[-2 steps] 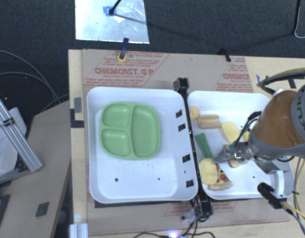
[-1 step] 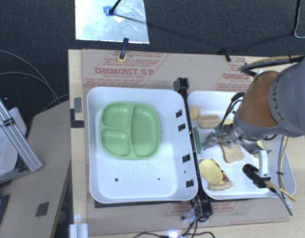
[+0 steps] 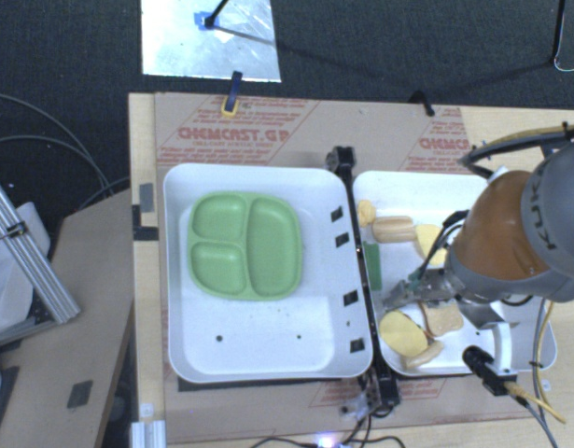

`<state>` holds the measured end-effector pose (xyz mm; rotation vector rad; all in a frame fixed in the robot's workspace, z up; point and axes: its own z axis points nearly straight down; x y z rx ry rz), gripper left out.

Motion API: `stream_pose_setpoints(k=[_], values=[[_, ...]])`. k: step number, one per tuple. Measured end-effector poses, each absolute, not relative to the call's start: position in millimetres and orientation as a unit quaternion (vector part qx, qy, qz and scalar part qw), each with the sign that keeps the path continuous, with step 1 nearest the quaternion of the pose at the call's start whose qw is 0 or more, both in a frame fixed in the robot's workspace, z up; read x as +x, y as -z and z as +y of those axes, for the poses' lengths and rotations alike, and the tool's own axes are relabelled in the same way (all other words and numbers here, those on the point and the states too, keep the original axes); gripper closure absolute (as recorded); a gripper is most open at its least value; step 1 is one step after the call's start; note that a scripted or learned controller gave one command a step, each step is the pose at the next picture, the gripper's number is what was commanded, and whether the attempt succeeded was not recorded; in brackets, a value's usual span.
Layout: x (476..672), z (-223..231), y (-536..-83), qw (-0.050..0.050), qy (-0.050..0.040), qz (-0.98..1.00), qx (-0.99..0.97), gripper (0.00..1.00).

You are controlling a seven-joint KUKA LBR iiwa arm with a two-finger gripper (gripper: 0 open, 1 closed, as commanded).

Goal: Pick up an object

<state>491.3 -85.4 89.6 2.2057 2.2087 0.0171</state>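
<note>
Camera view looks down on the claw (image 3: 405,292), low inside the right bin (image 3: 413,187) with the grey and orange arm (image 3: 511,236) bulking over it from the right; whether it stands wide or narrow I cannot tell, since the metal tip blurs into the shadow beneath it, and nothing can be seen held.

Just below the claw lies a yellow potato-shaped piece (image 3: 403,333), with a tan slice of toast (image 3: 442,318) beside it to the right; above the claw sit a pale bread roll (image 3: 393,229) and a small yellow lump (image 3: 365,214); a green strip (image 3: 372,267) lies just to its left against the bin wall.

Further left, past the black divider (image 3: 355,250), the left bin (image 3: 259,343) holds a green sectioned plate (image 3: 245,245), well apart from the claw.

My judgement: this is the reach-and-settle step, no pick made yet; the next move calls for dropping squarely over one piece, probably the potato-shaped piece or the toast, closing firmly, then lifting straight up; crowded neighbours could spoil the grip.
</note>
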Motion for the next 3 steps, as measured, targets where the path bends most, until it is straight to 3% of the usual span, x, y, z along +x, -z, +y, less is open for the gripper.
stream_pose_setpoints(k=[1,2,3], values=[[494.0,-88,-101,0.015,-0.0054,0.707,0.707,1.0],[560.5,-116,-139,0.005,-0.0024,0.709,0.706,1.0],[533.7,-118,-83,0.0,0.0001,0.707,0.707,1.0]])
